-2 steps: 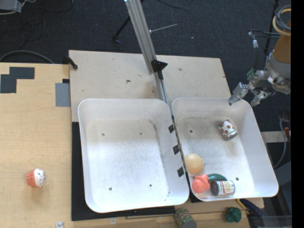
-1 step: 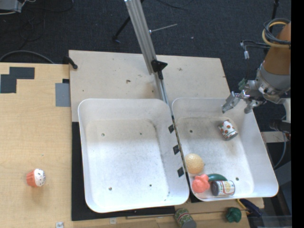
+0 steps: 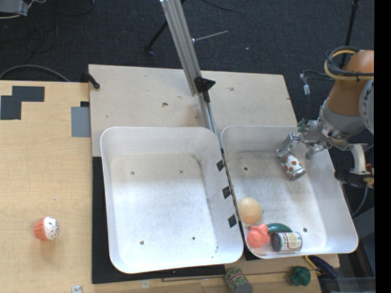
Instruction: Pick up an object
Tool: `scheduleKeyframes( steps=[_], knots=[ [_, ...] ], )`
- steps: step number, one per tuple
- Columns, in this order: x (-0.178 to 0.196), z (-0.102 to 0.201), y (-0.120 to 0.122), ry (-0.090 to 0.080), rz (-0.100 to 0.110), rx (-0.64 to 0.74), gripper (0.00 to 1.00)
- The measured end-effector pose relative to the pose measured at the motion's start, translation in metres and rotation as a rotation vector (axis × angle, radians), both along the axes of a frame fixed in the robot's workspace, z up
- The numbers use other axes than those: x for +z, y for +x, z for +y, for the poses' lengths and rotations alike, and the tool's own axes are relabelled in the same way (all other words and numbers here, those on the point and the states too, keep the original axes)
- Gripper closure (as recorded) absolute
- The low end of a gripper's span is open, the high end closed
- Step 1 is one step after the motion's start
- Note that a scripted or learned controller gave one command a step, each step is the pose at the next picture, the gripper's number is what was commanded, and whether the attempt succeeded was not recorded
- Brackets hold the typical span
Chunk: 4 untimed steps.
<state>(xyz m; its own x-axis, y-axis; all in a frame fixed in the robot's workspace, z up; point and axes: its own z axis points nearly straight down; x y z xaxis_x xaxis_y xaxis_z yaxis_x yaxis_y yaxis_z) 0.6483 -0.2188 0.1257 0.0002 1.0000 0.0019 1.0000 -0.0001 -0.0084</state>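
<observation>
My gripper [image 3: 299, 149] hangs over the back of the right bin [image 3: 342, 221], its two grey fingers spread apart, so it is open. Just below it lies a small white can with red spots [image 3: 294, 166], tilted, its top end under the left finger [image 3: 286, 146]; nothing is clamped between the fingers. Nearer the front of the same bin are a tan ball [image 3: 250, 210], a pink soft toy [image 3: 258, 236], a dark green object [image 3: 279, 227] and a brown jar with a pale label [image 3: 286, 242] lying on its side.
The left bin [image 3: 116, 163] adjoins the right one along a divider with black clips [image 3: 225, 191]. A slanted aluminium rail [image 3: 186, 50] rises behind the bins. A small red and white toy [image 3: 46, 228] sits on the wooden board at left. A green object [image 3: 299, 276] lies in front of the bins.
</observation>
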Motion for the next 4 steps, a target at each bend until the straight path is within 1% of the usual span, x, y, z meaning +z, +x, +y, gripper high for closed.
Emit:
scheduleKeyframes(
  steps=[1, 2, 3, 4],
  knots=[
    [0.015, 0.0, 0.002, -0.002, -0.007, 0.001, 1.0],
    [0.067, -0.001, -0.003, -0.003, -0.012, -0.002, 1.0],
    [0.114, 0.003, 0.004, -0.003, -0.013, 0.002, 1.0],
    [0.157, 0.002, 0.005, -0.003, -0.013, 0.002, 1.0]
  ],
)
